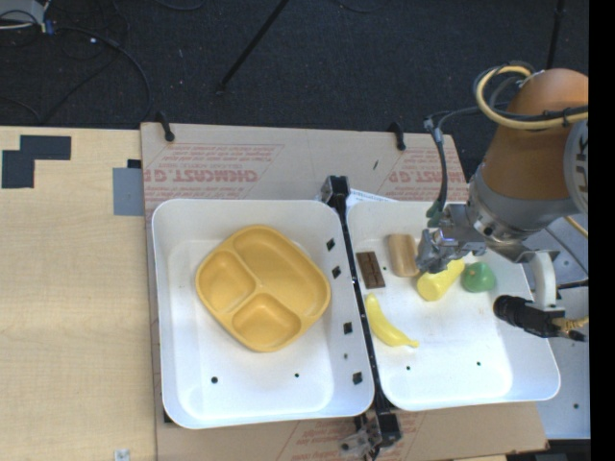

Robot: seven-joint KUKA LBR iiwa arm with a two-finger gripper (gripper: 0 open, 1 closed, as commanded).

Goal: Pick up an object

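Here, the grey robot gripper (440, 254) sits low in the right white bin (500, 373), touching a yellow pear-shaped toy (437, 282). I cannot tell how its fingers stand. A yellow plastic tray with three sections (262, 287) lies in the left bin (192, 373).

Even, bright light from above — white bins (192, 392) glare slightly, shadows are soft, picture is somewhat grainy.

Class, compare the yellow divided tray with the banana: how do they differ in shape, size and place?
The yellow divided tray is broad and squarish with three compartments; the banana is slim and curved. The tray is far bigger than the banana. The tray lies in the left bin, the banana in the right bin, near the divider. Both are yellow and lie apart from other items.
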